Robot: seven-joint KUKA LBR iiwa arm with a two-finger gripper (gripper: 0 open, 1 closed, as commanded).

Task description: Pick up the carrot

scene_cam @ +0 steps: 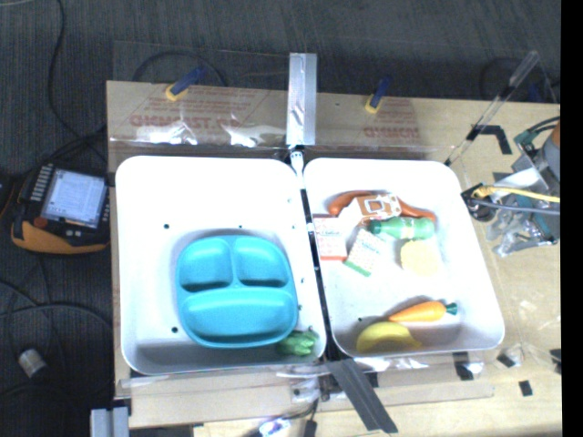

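Carrot (421, 312) first: you will find it in the right bin (474, 244), near that bin's front edge, lying on its side with the orange body pointing left and the green top to the right. A yellow banana (384, 337) sits just beside it, closer to the front wall and a little to the left, and the two look to be touching. Further back in the same bin you have a green bottle (401, 229), a pale yellow block (420, 259), a couple of small white cards (330, 240) and an orange-and-white packet (375, 205) close together. The left bin (146, 198) carries a blue divided tray (237, 288), with a small green item (299, 341) at its front right corner. At the right edge of the bench you can see part of the arm (533, 176), well apart from the carrot; whether the gripper there is released or clenched, you cannot tell.
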